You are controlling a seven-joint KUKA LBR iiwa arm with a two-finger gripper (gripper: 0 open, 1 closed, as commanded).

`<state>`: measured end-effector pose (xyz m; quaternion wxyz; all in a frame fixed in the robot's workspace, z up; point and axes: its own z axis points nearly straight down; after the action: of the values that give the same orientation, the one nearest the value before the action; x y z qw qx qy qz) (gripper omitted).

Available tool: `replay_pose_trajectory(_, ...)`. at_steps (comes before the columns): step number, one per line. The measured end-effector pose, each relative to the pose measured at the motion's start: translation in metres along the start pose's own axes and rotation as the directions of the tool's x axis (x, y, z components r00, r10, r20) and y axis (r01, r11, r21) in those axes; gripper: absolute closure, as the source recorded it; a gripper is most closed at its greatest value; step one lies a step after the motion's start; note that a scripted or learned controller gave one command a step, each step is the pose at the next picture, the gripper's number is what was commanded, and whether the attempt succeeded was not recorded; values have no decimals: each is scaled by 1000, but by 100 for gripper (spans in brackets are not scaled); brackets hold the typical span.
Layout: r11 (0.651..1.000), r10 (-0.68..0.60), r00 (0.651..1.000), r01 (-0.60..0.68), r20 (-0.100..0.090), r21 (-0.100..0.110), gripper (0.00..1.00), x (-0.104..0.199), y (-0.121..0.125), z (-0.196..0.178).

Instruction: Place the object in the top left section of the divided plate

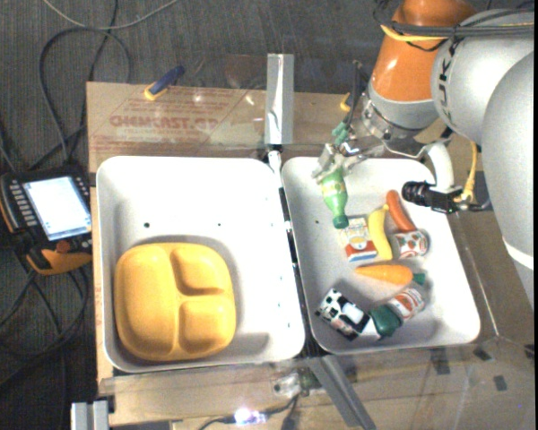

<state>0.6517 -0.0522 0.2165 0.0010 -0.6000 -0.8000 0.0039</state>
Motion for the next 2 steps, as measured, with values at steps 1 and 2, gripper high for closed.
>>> replay_pose_trajectory(1, 996, 91, 996, -91, -5, 2, 100, 75, -69, 37)
replay_pose_trajectory(2, 982, 190, 982, -190, -5, 4, 100, 152, -83, 37)
